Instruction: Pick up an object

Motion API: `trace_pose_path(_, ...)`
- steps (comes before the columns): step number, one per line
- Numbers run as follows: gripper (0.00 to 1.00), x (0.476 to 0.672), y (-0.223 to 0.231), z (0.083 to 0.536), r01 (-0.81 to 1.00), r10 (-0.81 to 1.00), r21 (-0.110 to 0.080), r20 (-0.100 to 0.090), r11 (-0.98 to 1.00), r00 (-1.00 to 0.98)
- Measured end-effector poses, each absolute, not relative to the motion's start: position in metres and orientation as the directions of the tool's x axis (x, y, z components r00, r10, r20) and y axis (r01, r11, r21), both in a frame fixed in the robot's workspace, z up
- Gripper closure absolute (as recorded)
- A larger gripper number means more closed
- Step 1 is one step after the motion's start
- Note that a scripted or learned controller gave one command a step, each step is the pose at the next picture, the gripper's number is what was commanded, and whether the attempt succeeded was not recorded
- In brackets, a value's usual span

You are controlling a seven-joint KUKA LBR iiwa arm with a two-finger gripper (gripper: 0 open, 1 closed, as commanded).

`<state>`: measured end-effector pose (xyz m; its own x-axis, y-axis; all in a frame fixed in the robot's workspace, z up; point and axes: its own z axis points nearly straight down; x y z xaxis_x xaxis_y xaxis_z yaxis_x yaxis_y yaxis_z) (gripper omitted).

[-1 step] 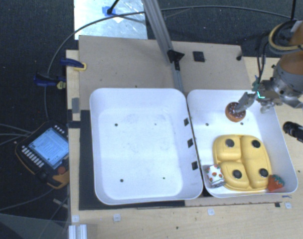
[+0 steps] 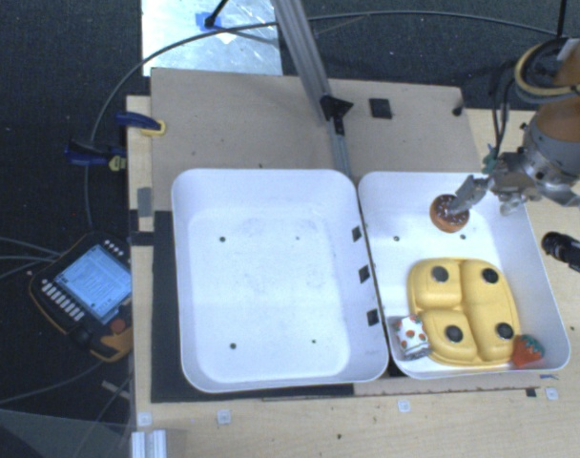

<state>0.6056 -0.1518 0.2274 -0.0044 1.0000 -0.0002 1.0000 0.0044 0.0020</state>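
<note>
In the right bin (image 2: 395, 208) a small brown round object (image 2: 448, 215) lies near the back. My gripper (image 2: 472, 194) hangs just to the right of it and slightly above, its tip almost touching the object's upper right edge. A large yellow moulded piece (image 2: 462, 311) with four black dots lies toward the front of the same bin. A small white cube with red spots (image 2: 411, 338) rests at its front left corner, and a red strawberry-like piece (image 2: 528, 350) sits at its front right.
The left bin (image 2: 261, 275) stands beside the right one, sharing a raised middle rim (image 2: 362, 256). A grey pole (image 2: 304, 46) slants over the bench's back. A pendant (image 2: 88, 289) and cables lie on the floor at left.
</note>
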Motion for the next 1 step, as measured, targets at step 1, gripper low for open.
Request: trace_pose_path(1,0.0,0.6132,-0.1596,0.1766,1.0,1.0,0.001,-0.001,0.002,-0.002)
